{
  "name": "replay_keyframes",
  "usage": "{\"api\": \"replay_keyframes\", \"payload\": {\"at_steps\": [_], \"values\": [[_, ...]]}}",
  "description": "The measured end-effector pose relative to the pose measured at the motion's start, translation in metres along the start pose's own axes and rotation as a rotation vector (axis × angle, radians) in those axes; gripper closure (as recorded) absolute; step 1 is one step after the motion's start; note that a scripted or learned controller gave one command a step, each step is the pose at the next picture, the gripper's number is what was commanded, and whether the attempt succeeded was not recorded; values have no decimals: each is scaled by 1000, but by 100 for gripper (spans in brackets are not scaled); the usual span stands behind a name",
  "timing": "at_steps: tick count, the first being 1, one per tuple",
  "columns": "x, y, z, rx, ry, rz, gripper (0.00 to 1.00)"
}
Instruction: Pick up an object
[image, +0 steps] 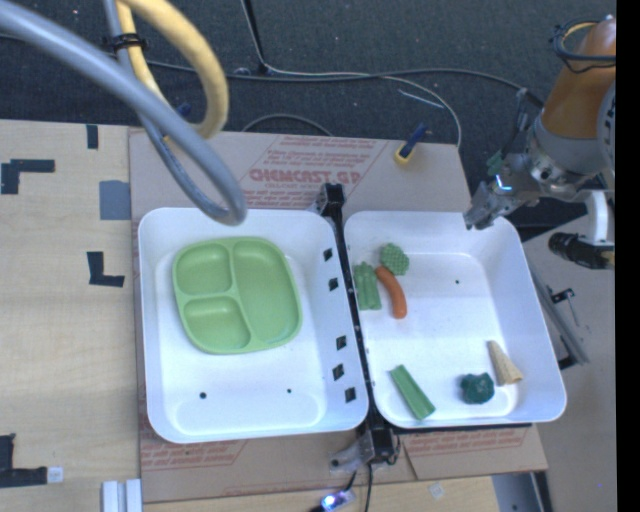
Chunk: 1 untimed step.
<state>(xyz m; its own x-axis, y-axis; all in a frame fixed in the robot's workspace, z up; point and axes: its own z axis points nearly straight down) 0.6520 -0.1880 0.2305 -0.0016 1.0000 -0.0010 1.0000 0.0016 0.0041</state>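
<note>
bench seen from above at a slant, read left to right. at the far left, a pale wooden bench top (60, 300) carries dark tape marks. from the upper left of the frame a grey hose (150, 110) and a yellow hose (200, 70) sweep down toward the centre, the grey one ending over the upper edge of the left bin (160, 400). this shallow white bin lies on printed cardboard (300, 170) and holds a green divided plate (237, 294) with three compartments, lying flat in the bin's upper half. a black clip strip (345, 300) runs down the seam where the two bins touch.

the right bin (530, 300) holds the loose objects. in its upper left lie a light green stick (367, 286), an orange sausage-shaped piece (393, 291) just beside it, and a green leafy piece (394, 259) touching the orange piece's upper end. along the lower edge lie a green bar (412, 391), a dark green lump (477, 388) and a tan cone (504, 362), the last two near each other in the lower right corner.

at the upper right of the frame the arm (575, 90) reaches in; its gripper (484, 212) hangs over the bin's upper right rim, well apart from every object. whether the pincer is released or clenched cannot be told at this size; nothing is seen between its tips.
</note>
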Motion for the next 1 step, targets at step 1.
{"api": "replay_keyframes", "payload": {"at_steps": [1], "values": [[58,-19,-5,5,2,-4,100]]}}
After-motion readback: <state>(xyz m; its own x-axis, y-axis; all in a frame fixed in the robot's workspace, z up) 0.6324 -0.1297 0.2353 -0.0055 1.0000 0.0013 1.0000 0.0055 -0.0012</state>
